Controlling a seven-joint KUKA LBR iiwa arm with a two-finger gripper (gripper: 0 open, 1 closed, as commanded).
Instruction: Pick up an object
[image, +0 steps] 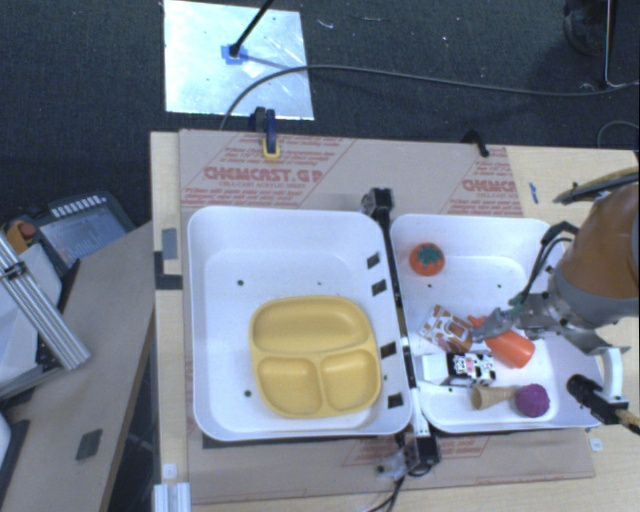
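The right bin (470, 232) holds several small things. An orange-red round fruit with a green top (427, 258) lies at its back left. Near the middle sit a brown and white snack packet (445, 327) and a black and white cow toy (471, 367). An orange cone-shaped piece (511, 348) lies right of them, and a tan cone with a purple scoop (520, 399) rests by the front wall. My gripper (497, 322) reaches in from the right, low over the bin, its tip just above the orange piece and next to the packet.
The left bin (230, 250) holds a yellow divided tray (314, 354). A black clip strip (392, 300) runs between the bins. The grey arm with its orange band (605, 255) covers the right bin's right side. A grey device (80, 228) sits on the side table at left.
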